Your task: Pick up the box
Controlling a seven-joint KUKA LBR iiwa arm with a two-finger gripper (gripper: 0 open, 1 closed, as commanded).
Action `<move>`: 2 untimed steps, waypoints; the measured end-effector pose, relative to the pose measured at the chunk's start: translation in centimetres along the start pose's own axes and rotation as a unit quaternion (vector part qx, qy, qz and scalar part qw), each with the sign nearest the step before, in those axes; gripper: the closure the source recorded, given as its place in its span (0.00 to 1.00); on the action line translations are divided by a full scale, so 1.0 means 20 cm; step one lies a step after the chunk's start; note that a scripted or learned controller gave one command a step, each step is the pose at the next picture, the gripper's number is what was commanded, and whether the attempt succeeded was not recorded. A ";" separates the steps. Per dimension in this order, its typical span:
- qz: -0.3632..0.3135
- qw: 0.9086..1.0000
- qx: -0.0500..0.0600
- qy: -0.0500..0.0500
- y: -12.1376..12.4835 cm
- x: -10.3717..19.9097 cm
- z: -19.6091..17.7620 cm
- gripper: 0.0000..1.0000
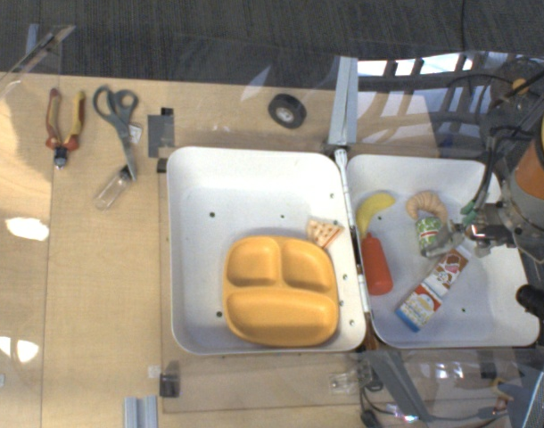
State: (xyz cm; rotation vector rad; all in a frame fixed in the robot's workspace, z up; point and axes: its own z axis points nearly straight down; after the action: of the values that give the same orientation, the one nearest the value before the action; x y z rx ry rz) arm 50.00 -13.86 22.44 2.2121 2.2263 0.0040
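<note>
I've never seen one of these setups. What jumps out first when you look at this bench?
The big yellow divided tray sitting in the left bin grabs the eye first. Next comes the clutter in the right bin: a banana, a red bottle and a small box, with the gripper reaching in from the right just above the box.

Shallow white plastic bins [254, 172] looked smooth, semi-gloss | yellow three-compartment plastic tray [281, 290] glossy | pale wooden bench [76, 266] matt

Left bin [192, 239]: divided tray [281, 290] at front edge, pizza slice toy [324, 232] behind it. Right bin [504, 328]: box [432, 290] front-centre, can [429, 234] behind it, bottle [375, 263] and banana [374, 208] along left wall.
</note>
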 end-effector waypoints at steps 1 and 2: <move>0.014 1.000 -0.021 -0.007 0.00 0.02 0.54 0.00; 0.058 0.998 -0.024 -0.005 0.25 -0.12 0.58 0.00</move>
State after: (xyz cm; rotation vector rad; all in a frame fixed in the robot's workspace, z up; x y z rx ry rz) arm 55.05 -16.28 10.94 2.3076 2.0660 0.0458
